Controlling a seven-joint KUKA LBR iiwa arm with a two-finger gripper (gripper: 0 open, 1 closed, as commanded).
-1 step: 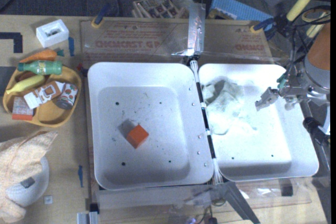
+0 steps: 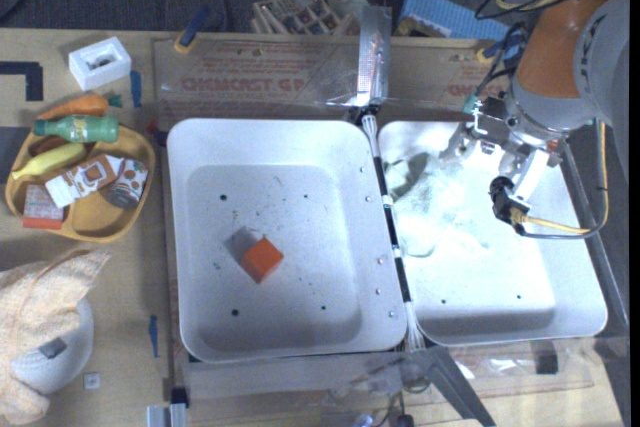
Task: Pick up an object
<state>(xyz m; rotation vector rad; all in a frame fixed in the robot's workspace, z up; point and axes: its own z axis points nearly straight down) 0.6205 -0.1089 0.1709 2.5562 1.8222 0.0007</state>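
clearly the orange block lies in the left bin, small, stiff, probably light; grip its flat opposite sides. whether the gripper, over the right bin, is spread, i cannot tell.

Cube in left bin, right bin just right of left bin, arm over right bin, bowl left of left bin.

place: robotics lab
evidence: arm over white bins, loose cables, cluttered wooden bench
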